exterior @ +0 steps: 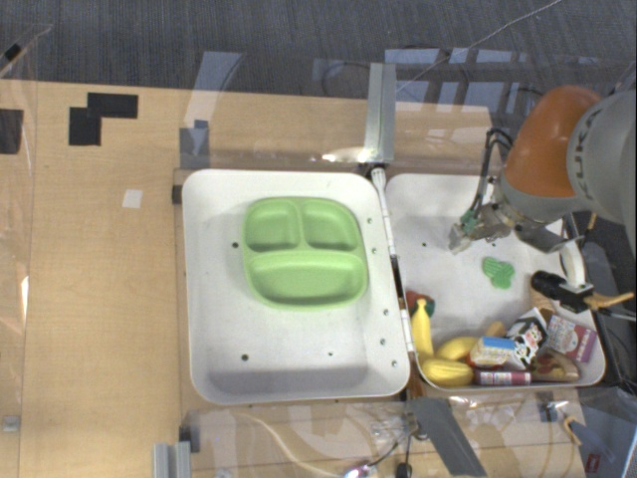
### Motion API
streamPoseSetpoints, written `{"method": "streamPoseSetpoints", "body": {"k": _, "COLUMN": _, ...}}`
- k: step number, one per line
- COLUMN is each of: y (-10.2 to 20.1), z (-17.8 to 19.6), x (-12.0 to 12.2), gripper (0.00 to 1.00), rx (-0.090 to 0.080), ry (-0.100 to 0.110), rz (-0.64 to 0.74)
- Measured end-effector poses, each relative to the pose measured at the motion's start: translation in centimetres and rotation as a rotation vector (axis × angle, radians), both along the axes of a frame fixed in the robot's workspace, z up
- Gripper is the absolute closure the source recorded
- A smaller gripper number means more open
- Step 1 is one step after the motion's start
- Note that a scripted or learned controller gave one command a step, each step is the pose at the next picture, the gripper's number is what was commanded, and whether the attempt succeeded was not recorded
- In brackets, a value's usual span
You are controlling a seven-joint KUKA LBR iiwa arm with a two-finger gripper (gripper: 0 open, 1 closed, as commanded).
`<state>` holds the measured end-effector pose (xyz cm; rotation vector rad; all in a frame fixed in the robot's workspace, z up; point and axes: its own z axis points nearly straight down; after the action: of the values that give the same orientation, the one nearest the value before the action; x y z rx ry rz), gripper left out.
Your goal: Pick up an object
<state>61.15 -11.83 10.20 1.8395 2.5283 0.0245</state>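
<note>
Clutter lies packed along the near edge of the right bin (438,207). A banana (422,329) lies against the wall between the two bins, and two more yellow fruits (450,359) sit just beside it. A small carton (495,351), a black-and-white pack (530,335), a pinkish pack (574,339) and a pink tube (503,377) are crowded together, touching or overlapping. Packed this tightly, they would probably be awkward to take one at a time.

A small green piece (498,272) lies alone on the bare white floor, well apart from the heap. That makes it the easiest candidate for the task, as nothing stands in the way of a grasp.

The left bin (209,267) holds a green divided plate (302,251). It lies flat in the middle with its compartments up.

The arm (557,157) reaches in from the right with its orange band over the far corner of the right bin. This puts the hand (466,233) low over the bare far half of that bin, near the green piece but to its far left and not touching it. That placement suggests an approach to the lone piece rather than to the heap.

Nothing shows in the hand's grip. At this slant it is too small to tell whether it is wide or narrow, or whether it touches the bin floor. No object has been lifted yet.
</note>
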Motion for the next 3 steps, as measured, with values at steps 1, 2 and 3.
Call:
{"method": "streamPoseSetpoints", "body": {"k": 1, "y": -1.4, "z": -0.7, "x": 0.8, "gripper": 1.00, "rx": -0.006, "ry": 0.015, "rz": 0.118}}
{"method": "streamPoseSetpoints", "body": {"k": 2, "y": -6.1, "z": -1.2, "x": -0.6, "gripper": 1.00, "rx": -0.009, "ry": 0.006, "rz": 0.134}}
{"method": "streamPoseSetpoints", "body": {"k": 3, "y": -6.2, "z": -1.1, "x": -0.6, "gripper": 0.00, "rx": -0.011, "ry": 0.004, "rz": 0.133}}
